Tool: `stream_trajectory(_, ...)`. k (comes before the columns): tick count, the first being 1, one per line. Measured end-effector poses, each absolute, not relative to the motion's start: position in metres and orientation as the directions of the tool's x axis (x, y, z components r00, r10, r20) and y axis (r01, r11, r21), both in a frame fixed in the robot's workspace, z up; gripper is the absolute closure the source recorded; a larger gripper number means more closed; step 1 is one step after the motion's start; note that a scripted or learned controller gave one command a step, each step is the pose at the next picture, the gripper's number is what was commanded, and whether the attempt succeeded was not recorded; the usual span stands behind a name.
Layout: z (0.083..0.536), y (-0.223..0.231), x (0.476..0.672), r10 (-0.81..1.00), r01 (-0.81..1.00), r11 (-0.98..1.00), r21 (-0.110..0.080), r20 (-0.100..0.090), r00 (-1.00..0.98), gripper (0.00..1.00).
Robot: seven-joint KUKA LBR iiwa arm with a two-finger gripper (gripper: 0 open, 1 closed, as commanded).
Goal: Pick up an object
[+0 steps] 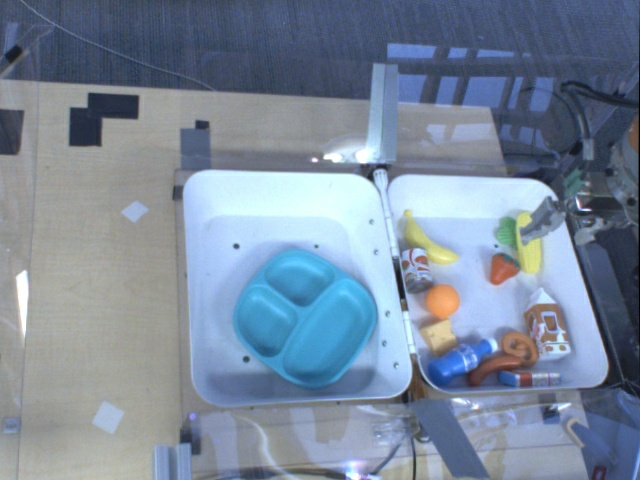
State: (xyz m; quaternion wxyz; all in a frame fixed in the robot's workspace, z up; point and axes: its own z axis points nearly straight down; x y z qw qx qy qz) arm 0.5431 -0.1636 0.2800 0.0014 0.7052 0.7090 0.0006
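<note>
The right bin (590, 308) holds several toy foods. A yellow corn cob (530, 253) with green leaves lies at its far right, and an orange-red carrot (504, 268) lies just left of it. My gripper (543, 218) hangs at the bin's right side, right above the upper end of the corn cob; nothing is visibly held. A banana (428, 243), a small can (415, 266) and an orange ball (442, 300) lie along the bin's left side.
At the right bin's front lie a cheese cube (437, 335), a blue bottle (462, 360), a brown pretzel (512, 351), a small carton (547, 328) and a marker (530, 378). The left bin (215, 268) holds a blue divided plate (305, 316).
</note>
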Motion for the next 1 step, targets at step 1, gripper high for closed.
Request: stream_trajectory(1,0.0899,-0.1194,0.5732,0.994,0.994,-0.106,0.005,0.0,0.106,0.0)
